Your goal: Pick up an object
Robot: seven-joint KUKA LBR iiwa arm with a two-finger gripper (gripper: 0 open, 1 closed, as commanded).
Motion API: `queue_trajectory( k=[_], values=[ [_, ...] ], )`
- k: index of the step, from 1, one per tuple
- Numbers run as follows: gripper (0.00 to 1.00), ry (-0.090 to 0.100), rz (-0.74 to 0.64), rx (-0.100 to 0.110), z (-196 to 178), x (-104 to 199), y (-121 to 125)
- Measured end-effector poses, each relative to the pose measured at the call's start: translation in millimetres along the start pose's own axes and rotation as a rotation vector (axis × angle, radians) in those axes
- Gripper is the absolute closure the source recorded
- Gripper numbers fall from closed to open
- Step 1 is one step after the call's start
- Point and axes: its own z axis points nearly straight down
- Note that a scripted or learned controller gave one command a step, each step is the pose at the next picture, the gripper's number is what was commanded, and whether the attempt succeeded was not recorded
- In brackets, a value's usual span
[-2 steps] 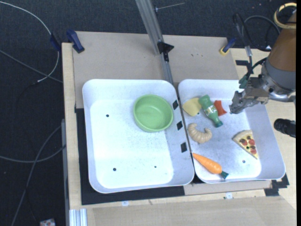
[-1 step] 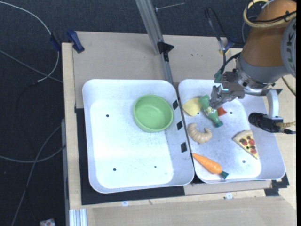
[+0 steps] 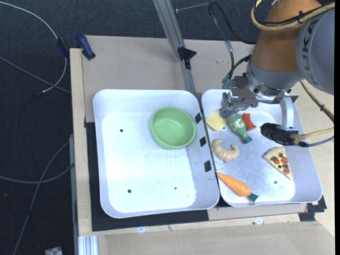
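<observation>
Just below the gripper lies a green bottle.

I see the pickable pieces all lying in the right bin, at the frame's centre right. A green bottle with a red label lies tilted, neck toward lower right, beside a pale yellow wedge at the bin's upper left. A tan croissant curls just below them. A pizza slice lies to the right, and an orange carrot rests near the bottom edge.
</observation>
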Motion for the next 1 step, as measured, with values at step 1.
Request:
queue_trajectory(
  k=[1],
  values=[
    [1.00,0.000,-0.002,0.001,14.9,59.4,12.5]
  ],
)
